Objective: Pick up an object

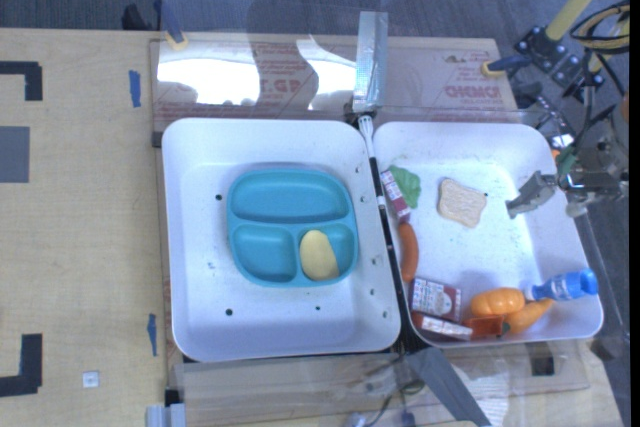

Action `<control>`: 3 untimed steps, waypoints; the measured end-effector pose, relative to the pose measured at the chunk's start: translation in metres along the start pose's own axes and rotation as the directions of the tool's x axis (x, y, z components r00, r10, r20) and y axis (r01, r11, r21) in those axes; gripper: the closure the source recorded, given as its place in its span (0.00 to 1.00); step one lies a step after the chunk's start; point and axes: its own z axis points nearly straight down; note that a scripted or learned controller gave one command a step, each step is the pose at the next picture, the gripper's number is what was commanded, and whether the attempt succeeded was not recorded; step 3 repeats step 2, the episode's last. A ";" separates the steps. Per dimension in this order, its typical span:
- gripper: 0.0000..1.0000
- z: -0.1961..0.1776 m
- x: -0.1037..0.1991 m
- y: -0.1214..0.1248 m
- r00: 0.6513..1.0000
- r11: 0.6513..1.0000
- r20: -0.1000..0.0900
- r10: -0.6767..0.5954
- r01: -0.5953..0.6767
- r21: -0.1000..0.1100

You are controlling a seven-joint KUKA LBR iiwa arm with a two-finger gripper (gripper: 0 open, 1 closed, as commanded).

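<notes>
Reaching in from the right edge, the gripper [528, 196] hangs over the right bin [500, 137] near its right wall; only one grey finger can be made out, so whether the hand is released or clenched cannot be told, and nothing shows between its fingers.

Objects lie spread through the right bin. A slice of bread [462, 202] rests flat near the middle, well apart from the gripper. Along the left wall sit a green item [406, 183] and an orange-red sausage [408, 249] — the sausage just below the green one. Toward the front lie a dark red packet [434, 298], an orange fruit [496, 302] touching a carrot [530, 314], and a small bottle with a blue cap [565, 287] near the right front corner.

The left bin [190, 215] holds a blue divided tray [285, 200], with a yellow lemon-like piece [318, 255] in its lower right compartment.
</notes>
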 end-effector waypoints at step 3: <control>0.00 0.171 0.004 0.123 0.993 0.993 0.007 -0.115 0.115 -0.018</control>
